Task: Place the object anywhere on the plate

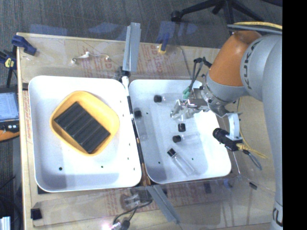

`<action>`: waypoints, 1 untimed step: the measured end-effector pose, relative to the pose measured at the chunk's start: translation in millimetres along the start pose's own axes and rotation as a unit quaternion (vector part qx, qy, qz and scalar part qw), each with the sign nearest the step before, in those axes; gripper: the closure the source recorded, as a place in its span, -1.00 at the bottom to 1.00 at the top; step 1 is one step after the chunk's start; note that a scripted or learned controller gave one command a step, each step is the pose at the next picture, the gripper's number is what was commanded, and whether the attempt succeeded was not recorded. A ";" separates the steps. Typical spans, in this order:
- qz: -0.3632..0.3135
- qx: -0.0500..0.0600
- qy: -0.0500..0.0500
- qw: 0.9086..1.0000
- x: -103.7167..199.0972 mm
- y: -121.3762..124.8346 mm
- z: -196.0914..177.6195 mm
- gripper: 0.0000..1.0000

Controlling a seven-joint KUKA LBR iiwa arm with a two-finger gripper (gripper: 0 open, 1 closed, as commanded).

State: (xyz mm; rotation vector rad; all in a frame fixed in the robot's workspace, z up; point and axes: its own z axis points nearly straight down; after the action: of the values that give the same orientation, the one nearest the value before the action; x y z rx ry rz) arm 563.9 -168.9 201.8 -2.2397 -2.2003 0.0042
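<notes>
**Mia:** Where is the plate?

**Ben:** The yellow plate [109, 113] sits in the left bin [38, 128]. It has a dark ribbed pad [81, 127] lying on it, turned a bit slantwise.

**Mia:** And the arm?

**Ben:** The big grey arm [259, 71] with the orange band comes in from the right. It reaches over the right bin [211, 164]. Its hand [181, 110] hangs over the top middle of that bin.

**Mia:** Is the hand holding something?

**Ben:** I cannot tell. The hand is shiny and small here, and I cannot see if it is gripping or let go.

**Mia:** What is in the right bin?

**Ben:** Little dark things. One small black piece [181, 127] lies just under the hand. Another black piece [176, 138] is a bit lower. A third one [157, 98] is up near the top left of the bin. There is also a clear tube with a black cap [176, 158] lying flat near the bottom.

**Mia:** So is any thing on the plate?

**Ben:** Just the dark pad. The little pieces are all in the right bin, well apart from the plate.

**Mia:** What holds the bins?

**Ben:** A wooden table [62, 51]. The two bins sit side by side on it, touching in the middle.
</notes>
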 end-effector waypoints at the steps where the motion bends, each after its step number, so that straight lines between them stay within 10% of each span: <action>1: -0.044 0.000 0.001 0.999 74.3 37.4 21.0 1.00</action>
State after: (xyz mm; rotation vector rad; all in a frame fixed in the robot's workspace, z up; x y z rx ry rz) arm 602.5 -95.3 180.6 -2.1403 -2.2964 0.0021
